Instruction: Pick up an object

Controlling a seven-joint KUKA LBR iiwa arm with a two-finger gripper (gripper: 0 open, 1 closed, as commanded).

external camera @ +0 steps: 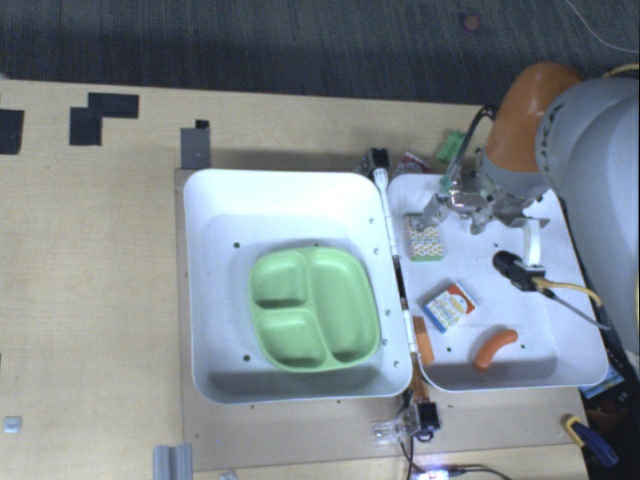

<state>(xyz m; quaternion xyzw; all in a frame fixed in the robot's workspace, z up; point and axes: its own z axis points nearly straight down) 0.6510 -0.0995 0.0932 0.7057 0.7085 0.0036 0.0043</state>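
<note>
Plate point(313, 306), green and divided, lies in the middle of the left bin point(215, 268). In the right bin point(540, 373) I see a patterned packet point(424, 238) near the left wall, a small blue and orange box point(447, 306) below it, and an orange sausage point(496, 346) towards the front. My hand point(458, 213) hangs at the back of that bin, just right of the packet, spread wide and holding nothing.

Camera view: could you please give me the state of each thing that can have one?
Green divided plate: right way up, flat in the left bin, compartments empty.
Patterned packet: flat in the right bin, beside the gripper.
Small box: lying flat, askew.
Orange sausage: lying loose, apart from the box.
</note>
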